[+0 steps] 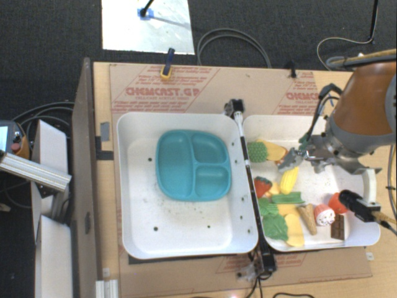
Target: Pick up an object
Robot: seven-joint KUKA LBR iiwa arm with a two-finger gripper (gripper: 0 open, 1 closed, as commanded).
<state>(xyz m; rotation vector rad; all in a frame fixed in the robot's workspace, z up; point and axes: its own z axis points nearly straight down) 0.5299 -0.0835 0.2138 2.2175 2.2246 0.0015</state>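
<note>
Camera view: we record two shallow white bins side by side on the bench (149, 85), which is covered with printed brown board. The left bin (133, 185) carries a teal divided plate (193, 166), lying flat near the bin's middle.

The right bin (363, 231) carries a crowd of toy foods. Near its far left corner lies a yellow and green pineapple piece (263, 151). Below that we see a corn cob (289, 180), its long axis running from the bin's near left toward its far right, tilted only a little from the near-far line. A red strawberry (263, 185) lies against the bin's left wall. A green pod (287, 198) lies crosswise, its long axis along the left-right line. Toward the near edge sit a green leafy piece (275, 226), a yellow piece (294, 230), a tan cone (307, 218), a red and white piece (325, 215) and a brown block (338, 227).

The arm (366, 104) enters from the right. The pincer (290, 159) hangs just above the far end of the corn cob, beside the pineapple piece. We cannot tell how far it is open, and we see nothing held in it.
</note>
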